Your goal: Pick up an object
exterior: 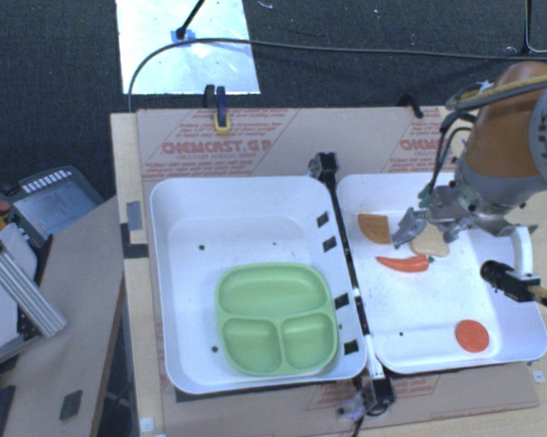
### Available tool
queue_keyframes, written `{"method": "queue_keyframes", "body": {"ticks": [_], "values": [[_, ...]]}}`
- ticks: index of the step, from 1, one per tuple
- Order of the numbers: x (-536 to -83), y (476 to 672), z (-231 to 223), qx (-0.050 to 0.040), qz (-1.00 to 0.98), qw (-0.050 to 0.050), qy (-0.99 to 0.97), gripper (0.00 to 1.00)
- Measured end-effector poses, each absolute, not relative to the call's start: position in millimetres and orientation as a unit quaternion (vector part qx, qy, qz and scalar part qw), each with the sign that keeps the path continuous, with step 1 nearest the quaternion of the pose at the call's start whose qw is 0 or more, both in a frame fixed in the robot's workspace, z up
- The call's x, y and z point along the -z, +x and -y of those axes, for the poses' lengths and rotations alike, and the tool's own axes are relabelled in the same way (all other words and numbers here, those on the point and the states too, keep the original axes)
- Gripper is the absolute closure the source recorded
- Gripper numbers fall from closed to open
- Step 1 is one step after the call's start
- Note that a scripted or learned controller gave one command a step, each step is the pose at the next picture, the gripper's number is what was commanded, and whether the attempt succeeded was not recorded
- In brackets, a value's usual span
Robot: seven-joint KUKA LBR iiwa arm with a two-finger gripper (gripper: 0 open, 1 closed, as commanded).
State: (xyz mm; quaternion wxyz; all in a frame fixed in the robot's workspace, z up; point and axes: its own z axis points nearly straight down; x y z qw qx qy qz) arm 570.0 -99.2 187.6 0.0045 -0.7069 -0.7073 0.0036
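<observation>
The right bin holds several small objects. A brown wedge lies near its far left, with a tan flat piece beside it. A red chili pepper lies just in front of those two, and an orange-red round piece rests near the front right corner. My gripper hangs over the tan piece, open, with one grey finger toward the brown wedge and the other on the right. Nothing is lifted between them. The tan piece is partly hidden under the gripper.
In the left bin a green divided plate lies toward the front. A black divider runs between the bins. A black part on a cable hangs over the right bin's right side.
</observation>
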Motion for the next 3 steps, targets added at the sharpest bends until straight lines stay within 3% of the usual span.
{"method": "queue_keyframes", "body": {"ticks": [1, 3], "values": [[-194.0, 573.0, 99.0, 0.0004, 0.708, 0.000, -0.706, 0.00], [-85.5, 571.2, 100.8, 0.0000, 0.707, 0.000, -0.707, 0.00]]}}
